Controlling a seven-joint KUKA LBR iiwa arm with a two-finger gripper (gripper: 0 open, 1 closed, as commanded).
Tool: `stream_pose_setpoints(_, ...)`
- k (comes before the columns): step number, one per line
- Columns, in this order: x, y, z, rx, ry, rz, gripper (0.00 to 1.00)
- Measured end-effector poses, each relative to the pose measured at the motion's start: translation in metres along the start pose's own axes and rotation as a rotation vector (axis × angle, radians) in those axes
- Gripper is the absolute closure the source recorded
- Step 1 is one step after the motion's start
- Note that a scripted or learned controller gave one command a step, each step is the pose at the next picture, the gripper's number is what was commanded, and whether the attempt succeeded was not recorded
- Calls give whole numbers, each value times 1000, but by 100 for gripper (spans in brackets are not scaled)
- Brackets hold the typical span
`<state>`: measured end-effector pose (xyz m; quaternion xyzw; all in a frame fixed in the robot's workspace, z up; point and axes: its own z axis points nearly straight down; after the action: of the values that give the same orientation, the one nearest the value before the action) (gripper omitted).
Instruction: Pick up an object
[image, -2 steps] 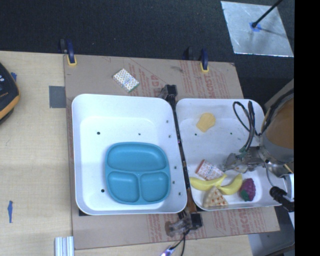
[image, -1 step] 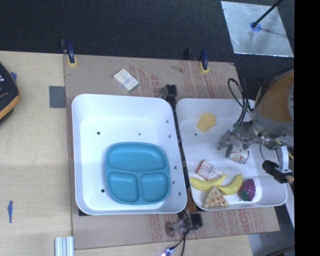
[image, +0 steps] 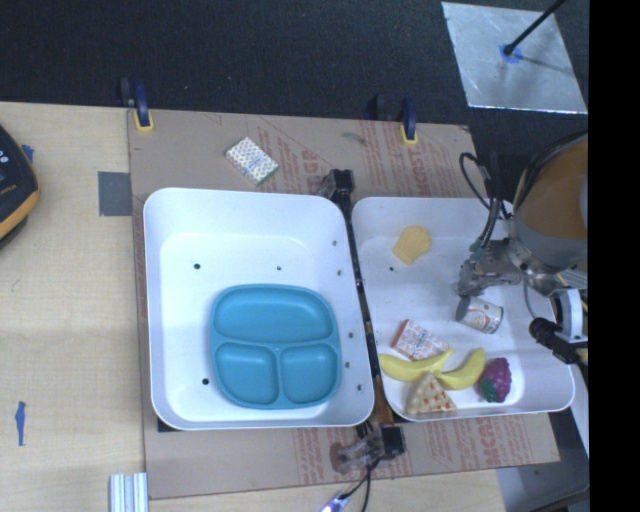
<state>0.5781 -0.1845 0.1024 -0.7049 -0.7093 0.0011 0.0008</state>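
My gripper (image: 478, 283) hangs over the right side of the right bin (image: 380, 225), reaching in from the right. Just below it a small silver can (image: 483, 317) lies on its side, touching or nearly touching the gripper's tip. A pale yellow chunk (image: 411, 244) rests toward the bin's back. Along the front lie a red-and-white packet (image: 417, 339), a banana (image: 445, 368), a pizza slice (image: 430, 396) and purple grapes (image: 496, 379).
The left bin (image: 160, 260) holds a blue divided tray (image: 274, 344). A small patterned packet (image: 251, 160) lies on the cardboard behind the left bin. Blue clamps (image: 142, 104) pin the cardboard at the back. A yellow-and-black device (image: 12, 185) sits at the far left.
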Motion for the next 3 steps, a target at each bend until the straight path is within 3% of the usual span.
stream_pose_setpoints(1,45,46,-116,-2,0,2,100)
stream_pose_setpoints(2,98,79,-100,-1,0,1,100)
stream_pose_setpoints(3,98,79,-100,-1,0,1,0)
